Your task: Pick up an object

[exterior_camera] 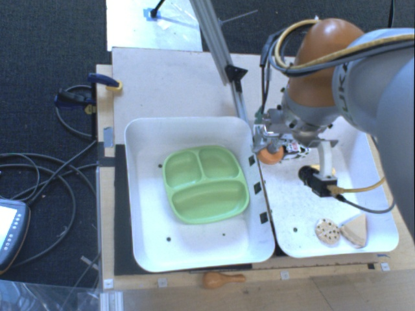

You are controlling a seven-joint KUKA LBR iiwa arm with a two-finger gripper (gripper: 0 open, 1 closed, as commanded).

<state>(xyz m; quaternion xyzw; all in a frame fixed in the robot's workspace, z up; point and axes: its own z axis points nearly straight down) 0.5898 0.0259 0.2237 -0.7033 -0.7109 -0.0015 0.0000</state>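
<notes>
1. A tablet-like screen (10,229) lies at the far left edge, well left of the left bin, with dark cables (45,173) looping across the black floor beside it.
2. A blue and yellow clamp (97,86) grips the bench edge, up and to the left of the left bin.
3. The left bin (146,238) is a shallow white tray; a green divided plate (204,183) with three compartments lies flat in its middle.
4. A tan wooden piece (224,278) rests on the bench edge just below the left bin's front rim.
5. A grey metal pole (217,41) slants down from the top of the view toward the left bin's upper right corner.
6. The gripper (272,149) hangs just right of the left bin's upper right corner, over the seam with the right bin (382,238). An orange object (269,155) sits right at it, but I cannot tell how far the jaws are open or whether they have hold of it.
7. The grey arm (376,89), with its orange band (321,57), reaches in above the right bin, well right of the left bin.
8. A spotted round biscuit-like piece (327,230) and a tan wedge (355,230) lie touching in the right bin's near corner, far right of the left bin.
</notes>
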